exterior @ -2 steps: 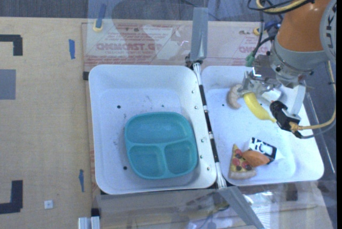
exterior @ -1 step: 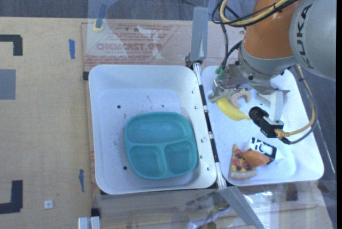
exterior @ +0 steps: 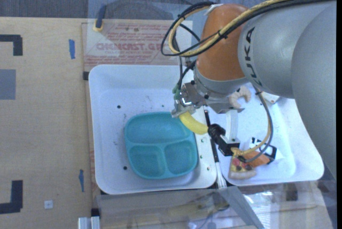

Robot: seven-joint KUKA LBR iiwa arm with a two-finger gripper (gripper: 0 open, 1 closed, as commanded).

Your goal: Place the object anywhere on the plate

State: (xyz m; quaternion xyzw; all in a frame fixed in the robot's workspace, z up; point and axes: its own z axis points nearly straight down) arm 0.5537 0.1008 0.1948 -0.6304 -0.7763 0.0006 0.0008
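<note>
Banana [exterior: 193, 124], a yellow curved piece, sits just under the end effector [exterior: 184, 108] at the right far corner of the plate [exterior: 160, 146], its lower end reaching toward the divide between the two bins. Whether it is between the fingers I cannot tell, since the wrist hides them, nor can I tell if it touches the plate's rim or hangs just above it. That plate is turquoise, with three compartments, and lies in the left bin [exterior: 107, 89], toward its near side. The grey arm with its orange band [exterior: 224, 46] comes in from the right, over the right bin [exterior: 299, 158]. In that bin lie a pizza slice toy [exterior: 241, 168] near the front, and a small pale piece [exterior: 241, 95] farther back. Both bins rest on the wooden tabletop [exterior: 43, 116].
</note>
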